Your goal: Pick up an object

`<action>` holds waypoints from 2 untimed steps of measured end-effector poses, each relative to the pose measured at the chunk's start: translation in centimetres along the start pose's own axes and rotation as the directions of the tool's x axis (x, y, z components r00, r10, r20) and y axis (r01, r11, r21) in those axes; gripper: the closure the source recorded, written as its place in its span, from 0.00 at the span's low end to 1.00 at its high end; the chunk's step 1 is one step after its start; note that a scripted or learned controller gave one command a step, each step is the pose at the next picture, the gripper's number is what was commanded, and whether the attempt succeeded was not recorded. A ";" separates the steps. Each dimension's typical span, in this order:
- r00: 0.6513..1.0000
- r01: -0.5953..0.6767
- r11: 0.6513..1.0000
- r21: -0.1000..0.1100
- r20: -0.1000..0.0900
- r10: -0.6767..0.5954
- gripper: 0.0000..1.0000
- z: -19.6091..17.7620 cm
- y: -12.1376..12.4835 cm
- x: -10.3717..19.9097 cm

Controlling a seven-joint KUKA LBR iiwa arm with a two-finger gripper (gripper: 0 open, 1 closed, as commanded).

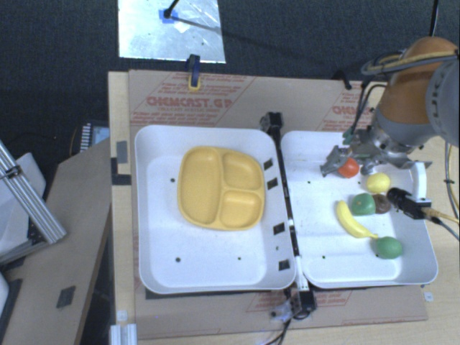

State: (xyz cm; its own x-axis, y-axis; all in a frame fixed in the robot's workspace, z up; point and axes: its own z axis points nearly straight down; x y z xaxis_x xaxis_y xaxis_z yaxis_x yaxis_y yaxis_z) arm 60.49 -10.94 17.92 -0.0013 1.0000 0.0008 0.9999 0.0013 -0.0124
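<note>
My gripper is low over the far part of the right bin, and right at its tips sits a small orange-red fruit, perhaps a tomato. The fruit is touching or almost under my fingers, a shade toward the near side of them; I cannot tell from this slant whether it is actually between them, nor whether they are spread or closed, so I claim no hold. It is round, so no long axis governs my approach.

Just beyond it on my arm's side lies a yellow lemon-like fruit; nearer the camera from my tool are a green fruit with a brown piece touching it, a banana lying slantwise, and a green ball farthest off. These crowd the side toward my arm, while away from it the white floor is bare.

Across the divider, well apart from my tool, the left bin carries a yellow divided plate. The floor is smooth and flat; I judge a round fruit could roll off if nudged.
</note>
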 end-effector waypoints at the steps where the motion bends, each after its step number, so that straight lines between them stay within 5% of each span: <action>1: 1.000 0.002 1.000 -0.013 0.001 -0.002 0.00 -0.8 0.3 0.0; 2: 1.000 0.000 1.000 -0.009 0.000 0.000 0.00 5.5 0.4 0.3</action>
State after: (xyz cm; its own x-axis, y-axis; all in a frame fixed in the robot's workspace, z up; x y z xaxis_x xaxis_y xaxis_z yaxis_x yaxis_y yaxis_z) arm 60.87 -10.67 12.46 -0.0016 1.0000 0.0004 1.0000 0.0016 -0.0030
